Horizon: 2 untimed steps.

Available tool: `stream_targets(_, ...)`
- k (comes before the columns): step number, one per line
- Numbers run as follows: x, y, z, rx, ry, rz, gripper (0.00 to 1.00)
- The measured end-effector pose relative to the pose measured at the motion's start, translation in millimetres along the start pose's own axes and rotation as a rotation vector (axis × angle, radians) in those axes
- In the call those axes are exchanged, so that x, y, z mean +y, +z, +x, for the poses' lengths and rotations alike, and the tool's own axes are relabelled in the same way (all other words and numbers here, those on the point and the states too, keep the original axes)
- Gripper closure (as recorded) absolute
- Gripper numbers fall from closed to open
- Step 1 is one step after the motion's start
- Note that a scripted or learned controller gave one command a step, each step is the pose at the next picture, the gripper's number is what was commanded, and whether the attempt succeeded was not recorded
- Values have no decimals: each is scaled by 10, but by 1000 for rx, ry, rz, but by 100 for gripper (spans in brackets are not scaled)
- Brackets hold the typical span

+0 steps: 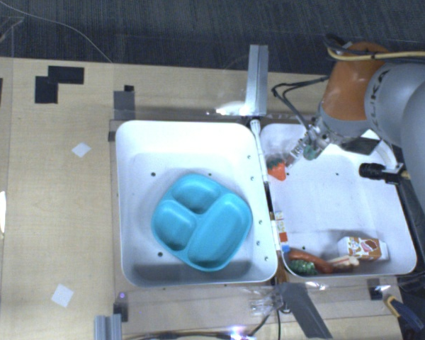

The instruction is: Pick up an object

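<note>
We see the arm (382, 98) reach in from three o'clock, its gripper (306, 149) low over the right bin (340, 211) near that bin's eleven o'clock corner. We cannot tell whether it is clenched or released. A small orange-red object (277, 169) lies just beside it, toward seven o'clock. At the bin's six o'clock edge lie a small carton (363, 248) and a green-and-red item (308, 263). The left bin (191, 204) holds a blue divided plate (202, 222).
</note>
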<state>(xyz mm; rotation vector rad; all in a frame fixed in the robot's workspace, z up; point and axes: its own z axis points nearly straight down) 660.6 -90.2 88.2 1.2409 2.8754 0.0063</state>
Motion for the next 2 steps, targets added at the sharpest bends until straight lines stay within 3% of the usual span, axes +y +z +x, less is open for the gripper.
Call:
stream_targets(1,-16,-1,47,-1,128,0,100)
stream_targets(2,159,-988,76,1,128,2,100)
